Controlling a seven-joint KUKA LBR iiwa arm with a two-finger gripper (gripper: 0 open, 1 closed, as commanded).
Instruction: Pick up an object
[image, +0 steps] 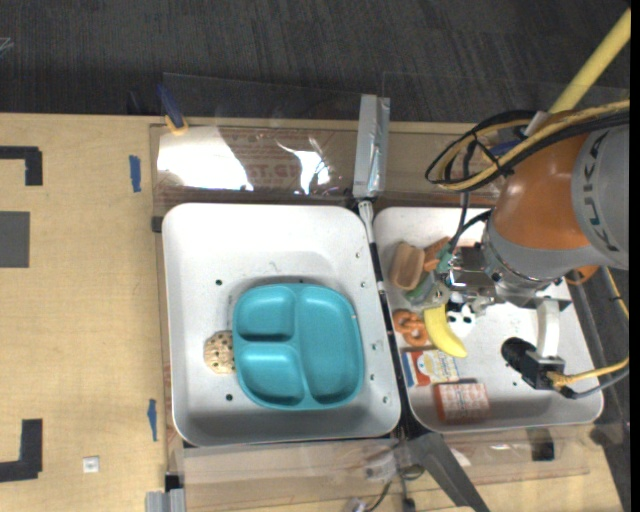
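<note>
**Reaching into the right bin**

The gripper hangs low over clutter in the right bin, just above the banana; its state I cannot tell. Next, probably: settle on one object, close, lift.

I see a teal divided tray in the left bin, a speckled cookie touching its left edge.

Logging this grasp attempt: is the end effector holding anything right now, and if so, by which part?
It cannot be told. The end effector is low in the right shallow white bin, among the yellow toy banana and neighbouring items, with the arm's grey wrist covering any contact.
</note>
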